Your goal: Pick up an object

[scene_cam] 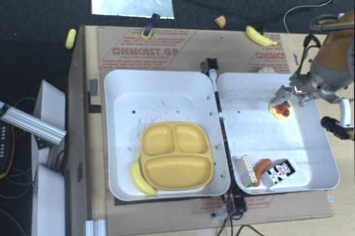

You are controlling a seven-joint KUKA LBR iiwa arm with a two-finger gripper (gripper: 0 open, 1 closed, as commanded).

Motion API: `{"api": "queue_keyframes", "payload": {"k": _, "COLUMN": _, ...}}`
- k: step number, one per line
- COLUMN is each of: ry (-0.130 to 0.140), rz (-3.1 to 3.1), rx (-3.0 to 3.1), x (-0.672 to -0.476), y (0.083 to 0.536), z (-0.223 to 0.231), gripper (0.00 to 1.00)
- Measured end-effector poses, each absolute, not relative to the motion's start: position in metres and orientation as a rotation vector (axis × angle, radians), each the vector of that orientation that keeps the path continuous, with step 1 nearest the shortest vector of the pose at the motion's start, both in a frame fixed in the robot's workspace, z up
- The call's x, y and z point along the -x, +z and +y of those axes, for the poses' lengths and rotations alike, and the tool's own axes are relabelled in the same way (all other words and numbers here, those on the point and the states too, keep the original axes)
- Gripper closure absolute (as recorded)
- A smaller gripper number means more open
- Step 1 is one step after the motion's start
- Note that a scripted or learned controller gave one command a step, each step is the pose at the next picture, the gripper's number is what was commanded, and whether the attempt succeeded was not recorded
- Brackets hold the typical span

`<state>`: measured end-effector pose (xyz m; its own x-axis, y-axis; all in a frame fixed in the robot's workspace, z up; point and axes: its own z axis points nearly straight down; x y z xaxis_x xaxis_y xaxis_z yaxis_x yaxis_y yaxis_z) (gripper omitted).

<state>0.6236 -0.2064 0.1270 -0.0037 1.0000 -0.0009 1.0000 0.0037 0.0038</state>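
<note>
A: So, in the camera view, where is the claw?

B: It is low over the right bin, near the far right corner of it. The grey arm with the orange band comes in from the right side.

A: Are the fingers spread or pressed together?

B: I cannot tell. The tips are too small and blurred.

A: And the thing to pick up?

B: A small yellow and red object lies on the bin floor just below the claw, very close to the tips. I cannot tell if they touch it.

A: What else is in that bin?

B: Well apart from the claw, toward the near edge, there are a corn cob, an orange sausage-shaped toy and a black and white box, close together.

A: And to the left of the claw?

B: The left bin holds a yellow divided plate, with a banana touching its left edge. Beyond the claw, on the cardboard, lies a second banana.
</note>
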Motion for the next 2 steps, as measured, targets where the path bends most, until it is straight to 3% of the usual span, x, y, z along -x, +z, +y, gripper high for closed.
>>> {"api": "queue_keyframes", "payload": {"k": 2, "ry": 0.002, "rz": 2.222, "rx": -2.218, "x": -0.6137, "y": 0.1239, "z": -0.2064, "gripper": 0.00}}
